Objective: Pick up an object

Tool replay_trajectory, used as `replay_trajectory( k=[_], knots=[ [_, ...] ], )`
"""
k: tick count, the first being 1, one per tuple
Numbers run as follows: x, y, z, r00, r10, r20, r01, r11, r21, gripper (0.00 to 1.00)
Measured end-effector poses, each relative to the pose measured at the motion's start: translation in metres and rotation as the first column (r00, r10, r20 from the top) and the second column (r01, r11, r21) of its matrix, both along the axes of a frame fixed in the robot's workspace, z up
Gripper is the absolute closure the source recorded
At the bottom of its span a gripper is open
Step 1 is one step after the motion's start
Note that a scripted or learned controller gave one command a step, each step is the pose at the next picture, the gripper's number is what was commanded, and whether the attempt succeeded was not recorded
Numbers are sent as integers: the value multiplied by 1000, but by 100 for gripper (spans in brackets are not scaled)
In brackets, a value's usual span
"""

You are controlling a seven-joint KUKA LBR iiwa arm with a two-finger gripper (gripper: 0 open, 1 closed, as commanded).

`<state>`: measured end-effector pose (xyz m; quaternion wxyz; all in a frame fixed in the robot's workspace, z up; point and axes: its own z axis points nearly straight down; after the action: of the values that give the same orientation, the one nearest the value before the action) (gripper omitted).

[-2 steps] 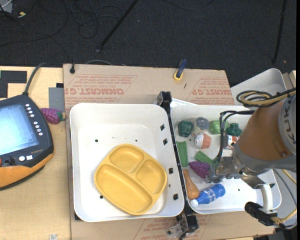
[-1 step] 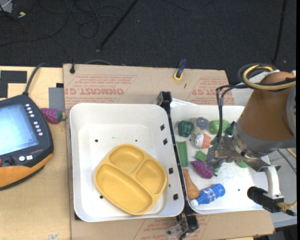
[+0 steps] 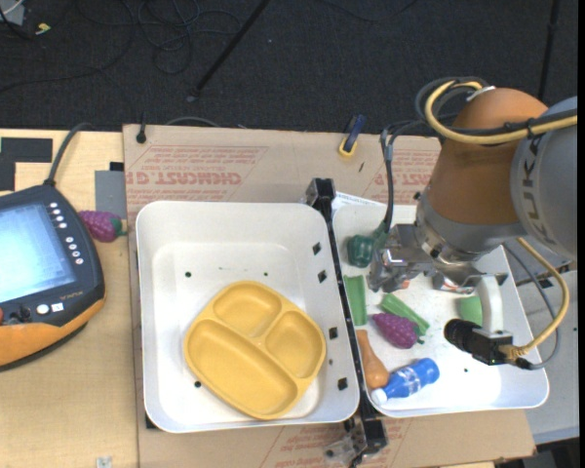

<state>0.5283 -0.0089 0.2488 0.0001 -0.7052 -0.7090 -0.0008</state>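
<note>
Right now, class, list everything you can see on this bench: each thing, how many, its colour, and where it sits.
Bins: two, white, side by side.
Divided plate: one, yellow, left bin.
Toy grapes: one bunch, purple, right bin.
Second grapes: one bunch, purple, bench left of the bins.
Bottle: one, blue and white, right bin's front.
Carrot: one, orange, right bin's left edge.
Control tablet: one, black and orange, far left.
End effector: one, grey metal, over the right bin.

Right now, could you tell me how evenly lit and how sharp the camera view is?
Camera view: the left bin is brightly and evenly lit, the yellow tray casting only a soft shadow; the floor behind the bench is dark; the arm shades the right bin; the tool looks slightly soft.
</note>
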Motion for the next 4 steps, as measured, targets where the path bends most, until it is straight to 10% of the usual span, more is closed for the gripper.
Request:
replay_trajectory(
  k=[1,2,3,4],
  knots=[
    [-7,8,181,1000,-3,15,3,1000,0,100],
    [-19,96,89,1000,2,-13,-2,1000,-1,100],
    [-7,59,118,1000,-7,-2,7,1000,-3,100],
    [12,111,187,1000,0,4,0,1000,0,100]
  ],
)
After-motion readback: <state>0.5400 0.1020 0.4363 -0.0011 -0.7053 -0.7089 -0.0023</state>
